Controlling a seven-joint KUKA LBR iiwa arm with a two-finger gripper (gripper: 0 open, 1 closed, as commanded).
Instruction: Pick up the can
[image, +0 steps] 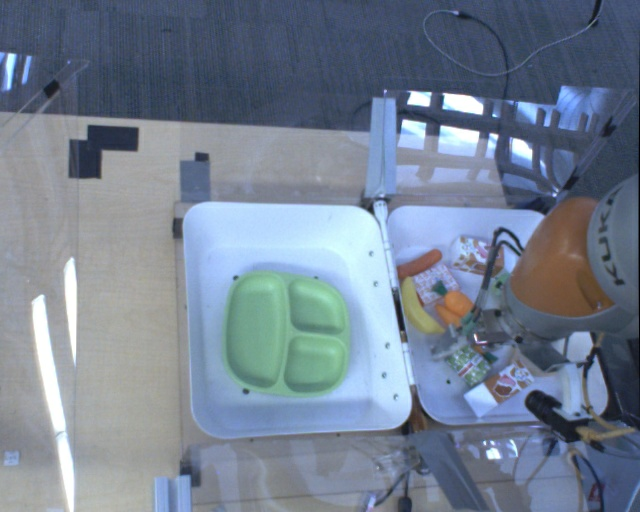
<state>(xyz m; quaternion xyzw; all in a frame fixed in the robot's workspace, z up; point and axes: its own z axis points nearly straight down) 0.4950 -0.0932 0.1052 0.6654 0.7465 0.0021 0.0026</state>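
- The gripper (478, 335) hangs low over the right bin (432, 400), reaching down from the grey arm (575, 275) with its orange band, which enters from the right; whether it is released or clenched cannot be told, since the wrist hides much of it from above.
- Directly beneath and around the gripper lies a heap of small items: an orange piece (455, 305), possibly a toy carrot, just to its left, and a small green-and-white packet (465, 365) just below it.
- A yellow banana (418, 310) lies along the left side of the right bin, near the dividing wall, with a red sausage-like item (420, 264) above it.
- A red-and-white carton (500, 388) rests toward the bin's lower edge, and a white printed packet (470, 252) sits near the upper part, partly behind the arm's cabling.
- The can cannot be made out for certain in the clutter; nothing is visibly held between the gripper's tips.
- The left bin (200, 300) holds a green divided plate (287, 333) with three compartments, lying flat at its centre, well apart from the gripper.
- Both bins sit side by side on a pale wooden bench (100, 300).
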